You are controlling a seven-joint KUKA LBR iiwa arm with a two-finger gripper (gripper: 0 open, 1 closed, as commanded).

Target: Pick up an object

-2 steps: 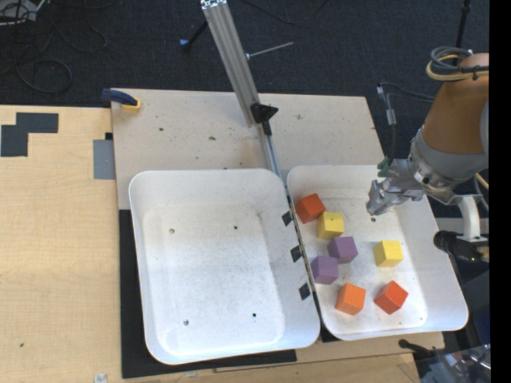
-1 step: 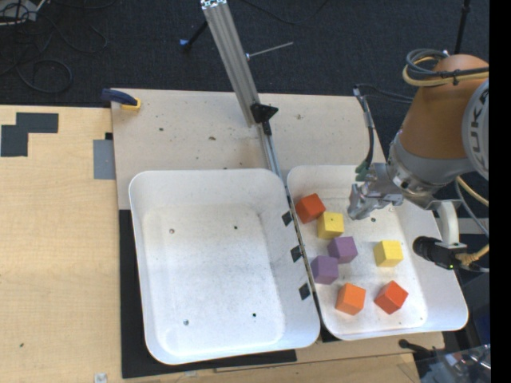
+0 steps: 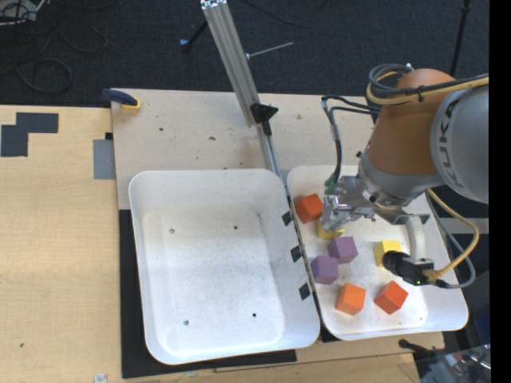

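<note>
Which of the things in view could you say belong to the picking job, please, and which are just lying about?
Job: gripper; right bin with orange blocks, purple blocks, yellow blocks.

Lying about: left bin; metal rail; blue-handled clamp; cables.

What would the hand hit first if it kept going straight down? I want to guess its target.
Probably the yellow block right beneath the hand in the right bin; depth is unclear, so the nearby orange cube cannot be excluded.
</note>
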